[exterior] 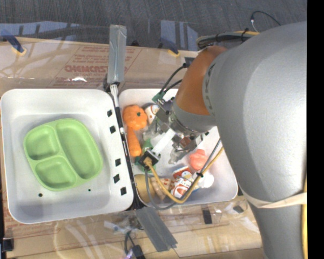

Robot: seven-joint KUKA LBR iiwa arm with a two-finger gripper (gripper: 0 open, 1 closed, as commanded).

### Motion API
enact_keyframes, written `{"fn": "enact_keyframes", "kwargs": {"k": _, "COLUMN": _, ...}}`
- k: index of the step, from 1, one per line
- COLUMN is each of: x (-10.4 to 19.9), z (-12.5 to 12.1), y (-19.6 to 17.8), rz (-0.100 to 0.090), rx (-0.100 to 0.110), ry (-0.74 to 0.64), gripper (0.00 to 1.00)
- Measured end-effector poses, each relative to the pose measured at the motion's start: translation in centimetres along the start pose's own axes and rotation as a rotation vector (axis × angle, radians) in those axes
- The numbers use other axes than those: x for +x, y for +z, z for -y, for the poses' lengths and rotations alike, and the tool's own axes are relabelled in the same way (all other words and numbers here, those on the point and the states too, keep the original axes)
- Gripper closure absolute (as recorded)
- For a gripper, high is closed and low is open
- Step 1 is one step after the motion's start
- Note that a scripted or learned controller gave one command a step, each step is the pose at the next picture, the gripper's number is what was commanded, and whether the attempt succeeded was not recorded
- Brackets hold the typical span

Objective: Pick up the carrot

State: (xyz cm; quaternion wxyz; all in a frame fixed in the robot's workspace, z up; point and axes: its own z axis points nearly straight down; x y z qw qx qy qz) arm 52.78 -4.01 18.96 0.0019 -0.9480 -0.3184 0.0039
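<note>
Orange and slim, the carrot (134, 143) lies along the left wall of the right bin (137, 97), just below a round orange object (134, 116). The gripper (173, 142) hangs low over the bin's middle, near the carrot; whether it is clenched or released cannot be told. A green divided plate (62, 152) sits in the left bin (16, 112).

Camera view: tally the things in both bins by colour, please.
Green: 1, divided plate
Orange: 2, round fruit and carrot
Pink: 1, rounded lump
Red and white: 1, packet
Total: 5 told clearly; the arm covers much of the right bin.
</note>
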Motion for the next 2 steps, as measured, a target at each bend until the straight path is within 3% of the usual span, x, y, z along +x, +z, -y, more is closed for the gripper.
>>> {"fn": "enact_keyframes", "kwargs": {"k": 1, "x": -3.2, "z": 1.3, "y": -3.4, "rz": -0.002, "rx": 0.0, "ry": -0.046, "gripper": 0.0}}
{"fn": "enact_keyframes", "kwargs": {"k": 2, "x": -1.1, "z": 7.1, "y": -0.3, "rz": -0.001, "rx": -0.001, "ry": 0.041, "gripper": 0.0}}
